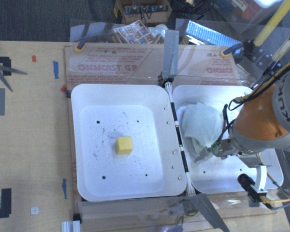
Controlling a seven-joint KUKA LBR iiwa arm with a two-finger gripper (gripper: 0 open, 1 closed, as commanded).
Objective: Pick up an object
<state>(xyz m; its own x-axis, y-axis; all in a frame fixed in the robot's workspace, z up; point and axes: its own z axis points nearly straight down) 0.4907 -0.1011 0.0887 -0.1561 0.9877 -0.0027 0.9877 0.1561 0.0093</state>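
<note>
Although the task names no particular object, two candidates lie in the bins, and they would handle very differently. In the left bin (87, 105), a small yellow block (124, 145) sits alone near the middle of the floor, well apart from every wall. It looks rigid and light, probably foam or wood, with flat faces that should give two fingers a sure purchase; the sensible hold would be across two opposite sides, coming straight down, since nothing crowds it. Its faces might be a little smooth, but it seems unlikely to deform or break.

Across the divider, in the right bin (203, 182), a pale crumpled cloth (200, 122) lies bunched against the left wall. It looks soft, limp and very light, so it would sag and drape once lifted; a pinch on a raised fold or on its lower edge should serve better than pressing into the flat of it, and a shallow pinch could let it slip free.

At the cloth's lower right edge is the gripper (207, 153), tilted and reaching in below the orange band of the arm (256, 122). It appears to touch or overlap the cloth's fringe, but whether it is clenched, released or pinching fabric cannot be told from this angle.
</note>
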